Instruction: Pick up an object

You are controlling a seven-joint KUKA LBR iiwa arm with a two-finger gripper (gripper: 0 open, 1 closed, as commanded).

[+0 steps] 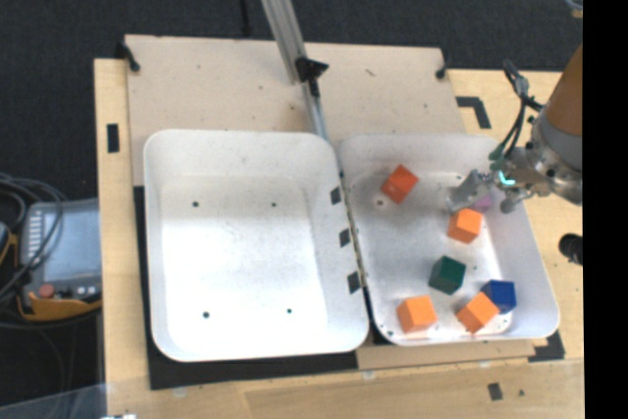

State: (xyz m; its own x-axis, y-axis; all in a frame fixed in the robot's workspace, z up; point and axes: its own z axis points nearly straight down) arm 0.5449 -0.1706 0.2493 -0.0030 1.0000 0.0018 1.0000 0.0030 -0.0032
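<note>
The right bin (378, 240) holds several cubes. One orange cube (399, 183) lies near its back left. A second orange cube (465, 225) lies toward the right wall. A dark green cube (447, 274) sits below it. A blue cube (500, 293) and two more orange cubes (417, 313) (478, 311) lie along the front edge. My gripper (488, 198) hangs over the bin's right side, just behind the second orange cube. Its fingers (463, 195) are spread open with nothing between them.
The left bin (245, 240) sits beside the right one, with a dividing rim between them. A slanted metal pole (280, 5) rises from behind the bins. A pendant device (59, 255) lies off the bench at the left.
</note>
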